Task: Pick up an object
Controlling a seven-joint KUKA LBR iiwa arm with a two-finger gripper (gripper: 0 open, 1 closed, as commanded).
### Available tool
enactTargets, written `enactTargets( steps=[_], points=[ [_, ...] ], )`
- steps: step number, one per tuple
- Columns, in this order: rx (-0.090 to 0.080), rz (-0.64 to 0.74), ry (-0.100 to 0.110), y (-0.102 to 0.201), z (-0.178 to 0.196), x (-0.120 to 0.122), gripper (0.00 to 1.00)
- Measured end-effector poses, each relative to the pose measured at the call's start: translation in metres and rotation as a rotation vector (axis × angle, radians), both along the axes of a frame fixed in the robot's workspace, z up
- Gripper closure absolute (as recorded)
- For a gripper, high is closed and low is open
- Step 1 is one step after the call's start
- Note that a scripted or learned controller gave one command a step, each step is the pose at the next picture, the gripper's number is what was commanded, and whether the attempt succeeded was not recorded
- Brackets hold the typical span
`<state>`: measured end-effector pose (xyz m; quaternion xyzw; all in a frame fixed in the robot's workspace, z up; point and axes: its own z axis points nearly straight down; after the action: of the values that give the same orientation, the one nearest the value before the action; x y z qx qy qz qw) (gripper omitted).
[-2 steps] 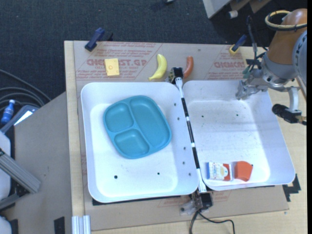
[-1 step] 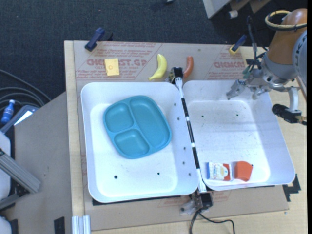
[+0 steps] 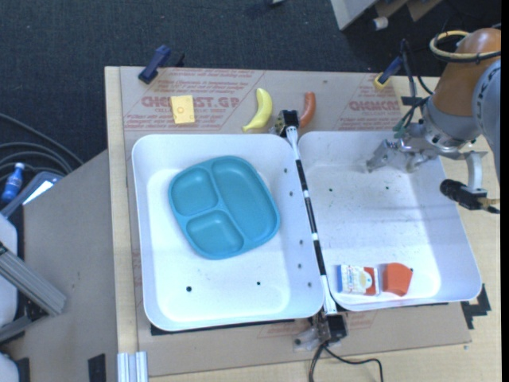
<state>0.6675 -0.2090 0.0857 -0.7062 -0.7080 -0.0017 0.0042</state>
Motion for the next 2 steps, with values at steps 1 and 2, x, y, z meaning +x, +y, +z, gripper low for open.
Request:
enactTargets(
  steps=[1, 2],
  points=[
    [-0.007, 0.001, -0.006, -0.0016, 0.0106, 0.0007, 1.0],
    [-0.006, 0.001, -0.005, -0.0011, 0.0103, 0.0007, 0.0]
  ],
)
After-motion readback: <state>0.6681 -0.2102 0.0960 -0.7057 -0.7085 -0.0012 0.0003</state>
